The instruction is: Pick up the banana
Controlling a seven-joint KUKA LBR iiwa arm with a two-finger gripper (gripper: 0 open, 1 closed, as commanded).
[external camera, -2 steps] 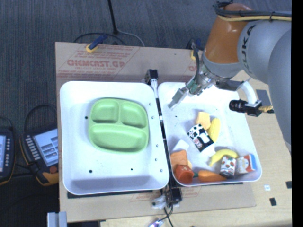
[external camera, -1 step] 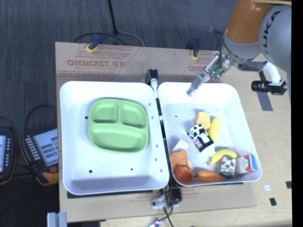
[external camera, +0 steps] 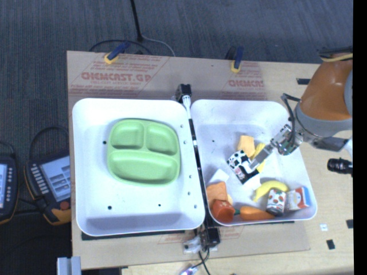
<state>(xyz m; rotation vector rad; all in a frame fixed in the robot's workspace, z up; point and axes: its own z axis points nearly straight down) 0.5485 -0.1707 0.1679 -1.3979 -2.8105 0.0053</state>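
Note:
The banana (external camera: 269,188) is small, yellow and curved, and it lies in the front right part of the right bin (external camera: 229,110). A strawberry-print carton (external camera: 276,201) touches its near side. My gripper (external camera: 256,160) reaches in from the right and hangs low over the bin's middle, just above and to the left of the banana. Its tip is next to a black-and-white cow-patterned block (external camera: 239,164). Nothing shows as held.
A yellow cheese wedge (external camera: 246,144) lies behind the gripper. An orange piece (external camera: 217,191), a red piece (external camera: 224,212), a carrot (external camera: 256,213) and a blue-and-white carton (external camera: 299,198) crowd the bin's front. The left bin (external camera: 92,211) holds a green divided plate (external camera: 143,151).

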